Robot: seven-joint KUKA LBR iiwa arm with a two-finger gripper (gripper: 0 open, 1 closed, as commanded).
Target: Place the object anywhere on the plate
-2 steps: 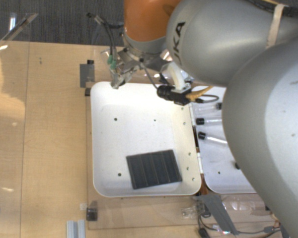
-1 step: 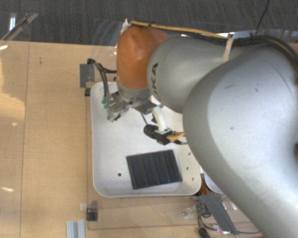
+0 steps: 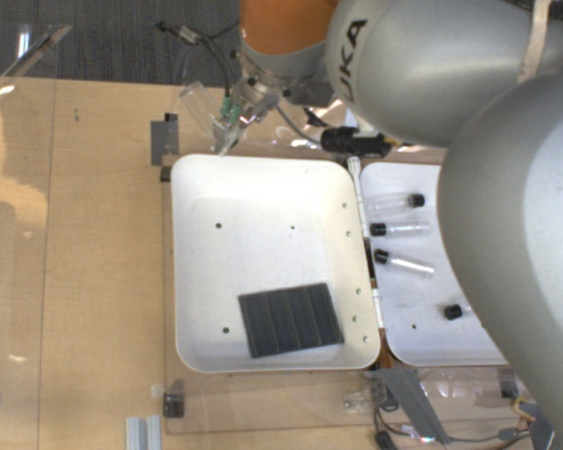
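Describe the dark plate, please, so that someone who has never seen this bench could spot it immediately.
Of the two shallow white bins, take the left white bin, away from the right white bin that holds clear plastic tubes with black caps. Near its front edge lies the dark grey ribbed rectangular plate. It is the one flat, dark thing there, slightly skewed.

the only lettering that can be read stands on the grey casing of the arm (image 3: 422, 54): dark capitals, running sideways near the orange band, showing "uka", the visible part of the maker's name. the first letter is cut off by the curve of the casing. no other text, numbers or signs can be read.
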